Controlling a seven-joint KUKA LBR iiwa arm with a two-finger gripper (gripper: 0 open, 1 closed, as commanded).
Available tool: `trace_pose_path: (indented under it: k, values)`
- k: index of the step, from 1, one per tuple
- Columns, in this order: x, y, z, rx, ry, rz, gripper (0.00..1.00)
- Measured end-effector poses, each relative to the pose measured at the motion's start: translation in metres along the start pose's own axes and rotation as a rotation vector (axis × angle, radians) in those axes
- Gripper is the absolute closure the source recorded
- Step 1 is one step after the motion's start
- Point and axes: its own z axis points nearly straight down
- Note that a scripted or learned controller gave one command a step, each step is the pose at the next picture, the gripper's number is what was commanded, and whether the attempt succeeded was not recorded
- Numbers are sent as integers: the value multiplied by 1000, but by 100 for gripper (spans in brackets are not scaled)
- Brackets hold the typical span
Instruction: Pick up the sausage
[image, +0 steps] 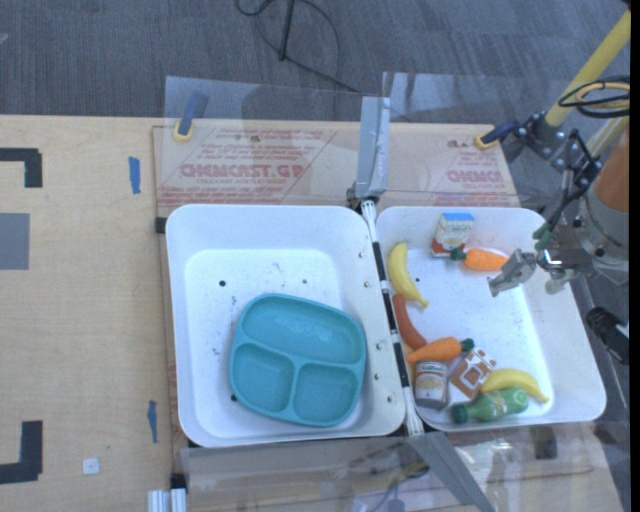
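Observation:
The sausage (404, 320), a reddish-brown curved link, lies in the right bin (570, 345) against its left wall. It sits just below a yellow banana (402, 272), and its lower end touches an orange carrot (437, 350). My gripper (531, 279) hovers over the bin's right part, well to the right of the sausage and slightly above it in the view. Its fingers are open with nothing between them.
The right bin also holds a small carton (454, 232), a second carrot (484, 261), a can (430, 383), a small packet (471, 372), a green bottle (489, 405) and another banana (516, 381). A teal divided plate (297, 358) lies in the left bin (200, 300).

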Motion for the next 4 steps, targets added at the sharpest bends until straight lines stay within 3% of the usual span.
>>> trace_pose_path:
  k: [1, 2, 3, 4]
  values:
    - [53, 15, 152, -13, -2, 212, 0]
    - [51, 80, 152, -15, -4, 282, 0]
    - [78, 132, 21, -4, -3, 133, 0]
    - [38, 101, 148, -4, -2, 123, 0]
